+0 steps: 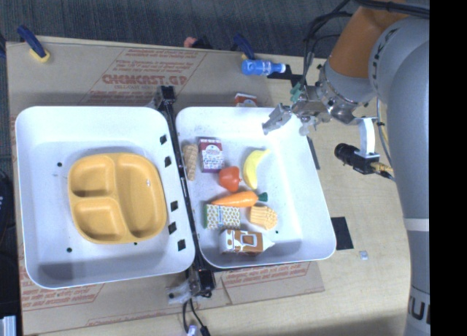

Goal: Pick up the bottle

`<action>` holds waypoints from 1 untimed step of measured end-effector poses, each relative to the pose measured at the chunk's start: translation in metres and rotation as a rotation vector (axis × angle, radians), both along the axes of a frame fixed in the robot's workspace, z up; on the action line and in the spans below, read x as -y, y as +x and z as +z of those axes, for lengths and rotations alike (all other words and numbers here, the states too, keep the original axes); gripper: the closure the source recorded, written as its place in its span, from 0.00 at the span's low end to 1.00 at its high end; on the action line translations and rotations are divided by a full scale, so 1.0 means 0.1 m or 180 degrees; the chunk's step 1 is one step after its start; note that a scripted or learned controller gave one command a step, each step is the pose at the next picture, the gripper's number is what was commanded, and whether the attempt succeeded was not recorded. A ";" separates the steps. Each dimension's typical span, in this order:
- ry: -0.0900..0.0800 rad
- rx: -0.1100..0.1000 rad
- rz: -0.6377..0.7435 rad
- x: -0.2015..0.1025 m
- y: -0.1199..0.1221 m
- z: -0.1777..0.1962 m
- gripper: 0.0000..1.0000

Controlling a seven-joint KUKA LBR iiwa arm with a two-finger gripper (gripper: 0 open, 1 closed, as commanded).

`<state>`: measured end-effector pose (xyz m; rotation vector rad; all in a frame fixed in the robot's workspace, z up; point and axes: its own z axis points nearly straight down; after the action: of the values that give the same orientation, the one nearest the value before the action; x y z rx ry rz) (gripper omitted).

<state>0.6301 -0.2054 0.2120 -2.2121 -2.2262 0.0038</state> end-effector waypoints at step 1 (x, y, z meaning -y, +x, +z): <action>-0.0003 0.0005 -0.0796 -0.84 -0.16 0.90 0.00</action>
<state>0.6142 -0.1210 0.3021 -2.4737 -1.9339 0.0026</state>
